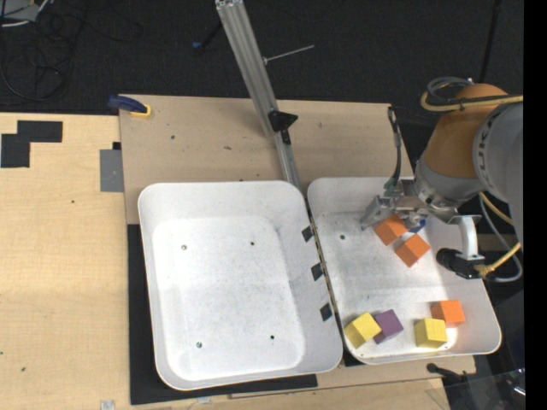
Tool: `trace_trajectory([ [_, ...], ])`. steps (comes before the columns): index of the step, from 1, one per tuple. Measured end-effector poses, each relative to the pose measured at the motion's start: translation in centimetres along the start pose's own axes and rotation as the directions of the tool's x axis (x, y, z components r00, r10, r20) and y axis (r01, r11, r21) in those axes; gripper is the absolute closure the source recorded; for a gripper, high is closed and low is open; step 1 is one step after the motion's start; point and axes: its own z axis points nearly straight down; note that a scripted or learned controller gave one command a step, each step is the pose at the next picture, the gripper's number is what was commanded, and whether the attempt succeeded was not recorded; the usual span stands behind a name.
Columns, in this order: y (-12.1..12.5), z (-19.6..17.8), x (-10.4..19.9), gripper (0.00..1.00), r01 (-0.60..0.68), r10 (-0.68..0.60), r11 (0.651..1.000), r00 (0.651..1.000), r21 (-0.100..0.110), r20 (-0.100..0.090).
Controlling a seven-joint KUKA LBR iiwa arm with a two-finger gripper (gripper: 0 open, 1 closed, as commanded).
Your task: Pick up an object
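My gripper (395, 219) hangs over the upper part of the right bin (352, 267), with the grey and orange arm reaching in from the right. Directly beneath it lies an orange block (391, 231), partly covered by the gripper. A second orange block (413, 250) touches the first at its lower right. Along the bin's front edge sit a yellow block (363, 328), a purple block (389, 323) against it, another yellow block (430, 332) and a small orange block (449, 313).
The left bin (147, 202) lies beside the right one, separated by a ridge with black clips (316, 272). A slanted aluminium post (256, 75) rises behind the bins. Cables loop at the arm's right side (479, 263).
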Motion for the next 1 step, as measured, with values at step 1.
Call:
trace_trajectory([
  [1, 0.14, -1.05, -0.17, 1.00, -0.002, 0.002, 1.000, 1.000, -0.004, 0.002],
])
